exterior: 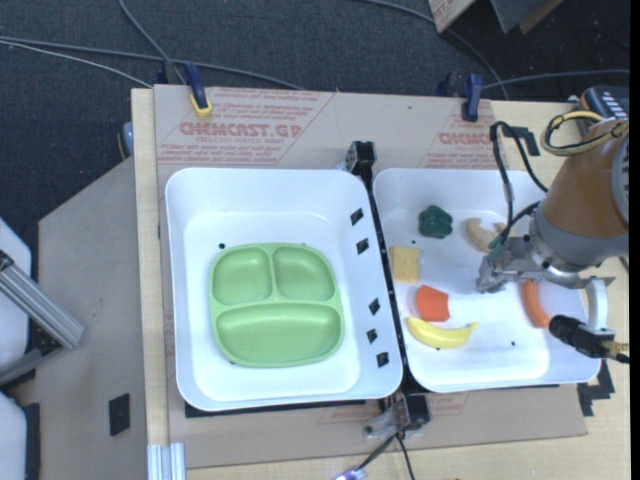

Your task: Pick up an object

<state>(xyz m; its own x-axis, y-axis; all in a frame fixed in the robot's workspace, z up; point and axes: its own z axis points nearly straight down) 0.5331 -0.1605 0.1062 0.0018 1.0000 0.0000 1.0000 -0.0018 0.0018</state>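
Picking cleanly here probably means committing to one item w/ free space round it, e.g. the orange block (432,303) near the right bin's (470,368) centre, just above the banana (441,334), and descending straight so neighbours aren't nudged. The gripper (492,276) sits low in the right bin, between the orange block and a carrot-like piece (535,304); open or clenched can't be told. The arm (585,203) enters from the right, wrist angled down and leftward.
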